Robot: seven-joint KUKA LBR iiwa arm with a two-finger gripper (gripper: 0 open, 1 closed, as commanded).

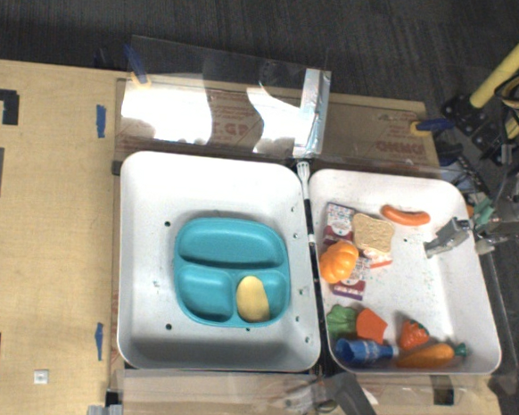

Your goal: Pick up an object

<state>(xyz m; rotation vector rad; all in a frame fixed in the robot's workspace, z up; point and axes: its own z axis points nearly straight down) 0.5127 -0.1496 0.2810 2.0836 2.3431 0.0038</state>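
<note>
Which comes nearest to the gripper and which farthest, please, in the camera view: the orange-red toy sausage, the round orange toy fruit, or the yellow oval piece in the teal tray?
1. Orange-red toy sausage, top of the right bin, just left of the gripper.
2. Round orange toy fruit, by that bin's left wall.
3. Yellow oval piece, in the teal tray in the left bin.

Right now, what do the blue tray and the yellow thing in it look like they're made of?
The blue tray looks like moulded plastic: one even colour, rounded compartments, a soft sheen. The yellow thing is smooth and matte, probably a plastic or rubber toy potato, though the view leaves that open.
</note>
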